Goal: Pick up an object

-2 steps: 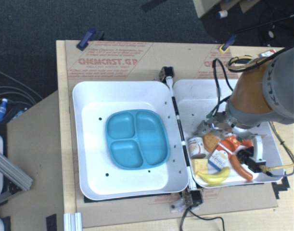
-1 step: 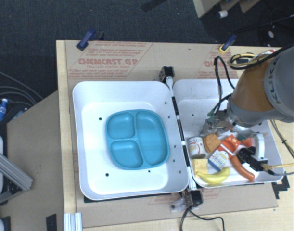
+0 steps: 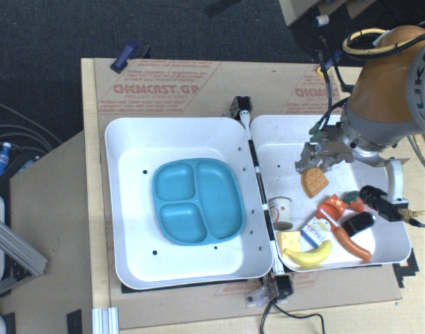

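Toys [image 3: 330, 232] heaped right bin [image 3: 282, 134]; blue tray [image 3: 197, 200] left bin [image 3: 129, 145].

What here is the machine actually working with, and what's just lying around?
In the job: the hand, over the right bin; cracker-like piece just below it; banana, orange carrot-like toy, small cup.

Lying about: blue divided plate in the left bin; blue clip.

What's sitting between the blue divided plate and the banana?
In the camera view, a small white cup lies between the blue divided plate and the banana, just past the bins' shared edge.
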